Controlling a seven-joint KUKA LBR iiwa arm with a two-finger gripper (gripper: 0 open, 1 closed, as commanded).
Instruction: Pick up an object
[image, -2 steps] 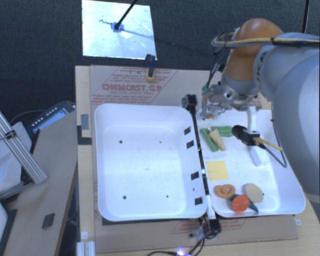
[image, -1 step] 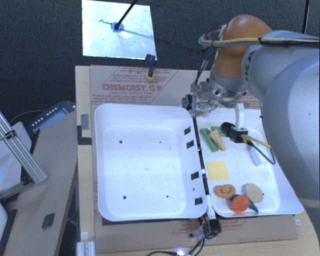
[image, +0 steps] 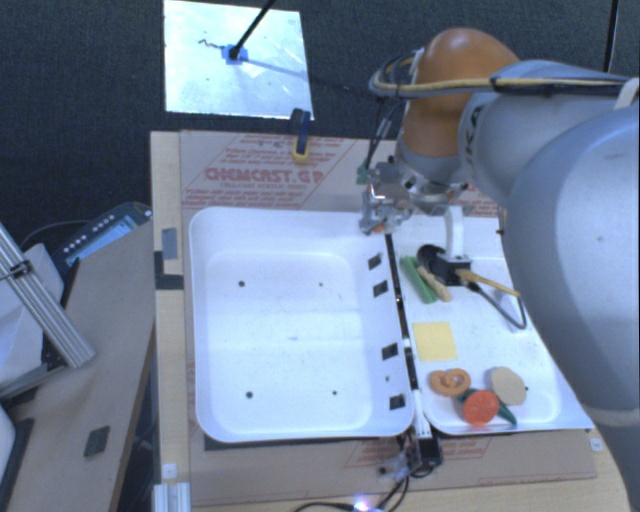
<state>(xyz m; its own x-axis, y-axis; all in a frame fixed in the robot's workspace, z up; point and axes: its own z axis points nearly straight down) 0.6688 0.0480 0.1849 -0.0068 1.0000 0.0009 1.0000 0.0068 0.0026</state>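
- The grey arm's two-finger gripper (image: 380, 216) hangs over the far end of the ridge where the two bins meet, well beyond the flat yellow square card (image: 435, 341) and a little left of it.
- Whether the gripper is spread or pressed together I cannot tell from here, and nothing shows pinched in it.
- Every loose thing sits in the right-hand shallow white bin (image: 492, 330), around that yellow square.
- The long green stick (image: 418, 279) lies just beyond the square, between it and the gripper, which makes it the nearest candidate.
- The stick's long axis runs from the far left toward the near right, slanted slightly off the ridge, so I judge a grasp would need to close across that line.
- Nearer than the square sit an orange ring-shaped piece (image: 450, 381), a round red piece (image: 481, 406) and a tan oval piece (image: 507, 384), all farther from the gripper.
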